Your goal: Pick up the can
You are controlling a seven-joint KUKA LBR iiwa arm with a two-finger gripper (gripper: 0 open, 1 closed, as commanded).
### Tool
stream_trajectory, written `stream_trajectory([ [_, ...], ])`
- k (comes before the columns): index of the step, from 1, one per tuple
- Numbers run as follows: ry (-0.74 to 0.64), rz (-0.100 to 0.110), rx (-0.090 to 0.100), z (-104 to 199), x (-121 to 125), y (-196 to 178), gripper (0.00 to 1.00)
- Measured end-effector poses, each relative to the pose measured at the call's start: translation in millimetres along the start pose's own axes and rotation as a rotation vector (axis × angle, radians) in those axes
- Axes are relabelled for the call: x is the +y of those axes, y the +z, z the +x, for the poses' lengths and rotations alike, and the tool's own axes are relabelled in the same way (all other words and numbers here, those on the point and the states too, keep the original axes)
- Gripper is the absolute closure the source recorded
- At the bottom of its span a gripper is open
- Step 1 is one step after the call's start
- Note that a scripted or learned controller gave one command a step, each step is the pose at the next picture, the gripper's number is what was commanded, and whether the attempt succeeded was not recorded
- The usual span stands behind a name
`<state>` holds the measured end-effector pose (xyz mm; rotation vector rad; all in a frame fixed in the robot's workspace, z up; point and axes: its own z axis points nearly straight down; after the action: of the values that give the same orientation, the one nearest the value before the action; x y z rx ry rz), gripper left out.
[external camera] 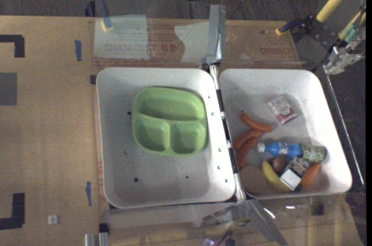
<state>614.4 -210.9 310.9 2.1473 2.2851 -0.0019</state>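
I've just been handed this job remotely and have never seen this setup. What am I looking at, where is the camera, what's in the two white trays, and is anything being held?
One camera looks down at a slant on a bench with two shallow white bins side by side. The left bin holds a green divided plate. The right bin holds a clutter: a small pink-and-white packet, orange carrot-like pieces, a plastic bottle with a blue label lying on its side, a banana, a small black-and-white box and a round tan thing that may be the can's end, though I can't be sure. At the upper right edge there is yellow and metal hardware, outside the bins; nothing there can be seen holding an item.
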Motion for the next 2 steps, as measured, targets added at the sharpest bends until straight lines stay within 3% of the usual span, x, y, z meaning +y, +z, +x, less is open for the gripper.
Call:
stream_trajectory([
  [2,-0.006,-0.005,-0.007,1.0,4.0,-19.5,1.00],
])
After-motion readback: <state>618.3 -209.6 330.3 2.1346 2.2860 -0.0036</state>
